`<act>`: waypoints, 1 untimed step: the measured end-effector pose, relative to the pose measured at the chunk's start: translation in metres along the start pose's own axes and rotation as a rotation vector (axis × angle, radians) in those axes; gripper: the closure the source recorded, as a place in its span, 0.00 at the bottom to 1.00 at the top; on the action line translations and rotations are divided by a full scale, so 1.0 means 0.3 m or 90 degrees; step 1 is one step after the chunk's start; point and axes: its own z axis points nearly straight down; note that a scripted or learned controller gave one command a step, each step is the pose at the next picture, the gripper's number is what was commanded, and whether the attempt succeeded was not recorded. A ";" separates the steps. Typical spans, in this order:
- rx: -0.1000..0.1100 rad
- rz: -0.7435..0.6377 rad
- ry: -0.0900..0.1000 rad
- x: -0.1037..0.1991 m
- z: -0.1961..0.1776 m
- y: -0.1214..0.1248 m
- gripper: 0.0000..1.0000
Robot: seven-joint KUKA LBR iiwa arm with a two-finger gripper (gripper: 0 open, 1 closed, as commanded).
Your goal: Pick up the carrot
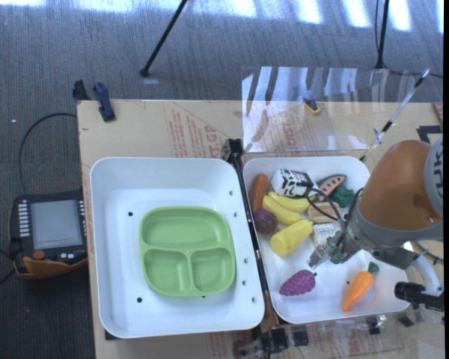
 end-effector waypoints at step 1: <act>0.001 -0.142 -0.002 -0.241 -0.050 -0.093 1.00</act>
